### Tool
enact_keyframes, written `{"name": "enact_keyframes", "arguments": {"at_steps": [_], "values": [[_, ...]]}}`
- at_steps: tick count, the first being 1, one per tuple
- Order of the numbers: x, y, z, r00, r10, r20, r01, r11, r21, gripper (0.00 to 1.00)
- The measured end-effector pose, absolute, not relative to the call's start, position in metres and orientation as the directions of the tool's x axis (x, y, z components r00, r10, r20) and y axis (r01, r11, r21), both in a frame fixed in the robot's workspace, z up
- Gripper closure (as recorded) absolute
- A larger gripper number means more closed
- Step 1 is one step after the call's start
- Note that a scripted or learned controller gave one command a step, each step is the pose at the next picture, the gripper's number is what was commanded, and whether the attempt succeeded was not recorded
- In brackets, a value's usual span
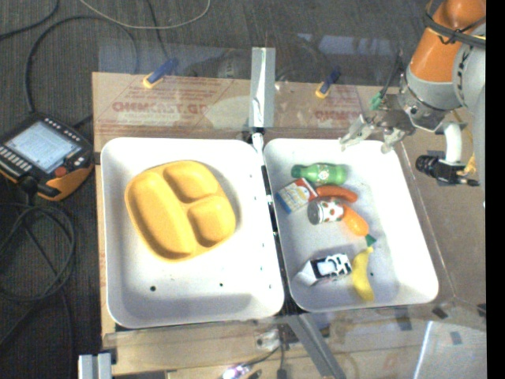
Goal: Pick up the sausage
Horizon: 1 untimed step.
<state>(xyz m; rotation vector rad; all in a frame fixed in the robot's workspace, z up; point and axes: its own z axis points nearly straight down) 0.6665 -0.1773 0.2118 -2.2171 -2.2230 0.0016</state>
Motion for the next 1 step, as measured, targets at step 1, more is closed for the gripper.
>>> {"name": "enact_keyframes", "arguments": {"at_steps": [1], "values": [[0.6671,-0.1763,0.2208,-0.005,1.0,-0.001,1.0,0.005,-0.003,1.0]]}}
